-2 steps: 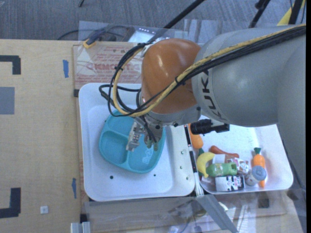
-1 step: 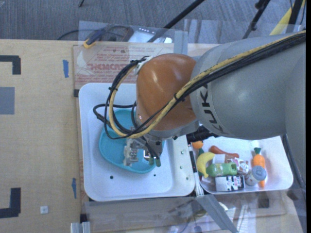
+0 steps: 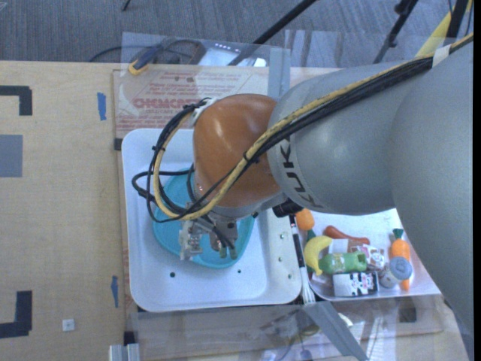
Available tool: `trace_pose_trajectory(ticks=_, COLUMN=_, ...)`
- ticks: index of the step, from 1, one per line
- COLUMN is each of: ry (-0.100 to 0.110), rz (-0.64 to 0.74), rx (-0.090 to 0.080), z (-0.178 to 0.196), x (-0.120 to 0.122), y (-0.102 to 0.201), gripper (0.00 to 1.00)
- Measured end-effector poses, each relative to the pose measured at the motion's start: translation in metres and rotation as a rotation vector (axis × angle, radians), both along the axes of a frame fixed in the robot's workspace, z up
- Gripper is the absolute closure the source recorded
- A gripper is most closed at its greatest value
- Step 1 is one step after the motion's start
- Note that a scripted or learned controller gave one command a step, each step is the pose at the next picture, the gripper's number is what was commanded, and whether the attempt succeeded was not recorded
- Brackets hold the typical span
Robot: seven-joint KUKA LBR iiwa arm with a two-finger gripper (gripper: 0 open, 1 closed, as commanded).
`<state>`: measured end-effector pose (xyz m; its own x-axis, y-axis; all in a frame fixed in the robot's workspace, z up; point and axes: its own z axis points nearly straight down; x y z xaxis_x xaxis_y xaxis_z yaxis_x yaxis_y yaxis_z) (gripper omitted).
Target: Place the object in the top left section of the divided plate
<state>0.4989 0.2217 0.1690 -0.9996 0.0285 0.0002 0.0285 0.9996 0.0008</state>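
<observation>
The blue divided plate (image 3: 167,235) lies in the left white bin (image 3: 143,277), and the arm covers most of it. My gripper (image 3: 210,241) hangs low over the plate's lower right part, below the orange wrist band (image 3: 229,149). A small pale thing shows at the fingertips near the plate surface, but I cannot make out what it is or whether it is held. The plate's top sections are hidden under the wrist.
The right bin (image 3: 421,284) holds several toy foods: a banana (image 3: 317,248), a green piece (image 3: 342,262), carrots (image 3: 400,254) and a black-and-white box (image 3: 353,283). A black and yellow cable loop (image 3: 154,194) hangs over the left bin. The grey arm fills the upper right.
</observation>
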Motion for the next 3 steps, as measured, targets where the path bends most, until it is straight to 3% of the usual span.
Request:
trace_pose_trajectory(ticks=1, ry=-0.007, rz=-0.021, rx=0.002, z=0.045, x=0.106, y=-0.026, gripper=1.0)
trace_pose_trajectory(ticks=2, ry=-0.003, rz=0.096, rx=0.001, z=0.042, x=0.026, y=0.005, gripper=1.0)
trace_pose_trajectory(ticks=3, ry=-0.002, rz=0.323, rx=0.001, z=0.013, x=-0.01, y=-0.049, gripper=1.0)
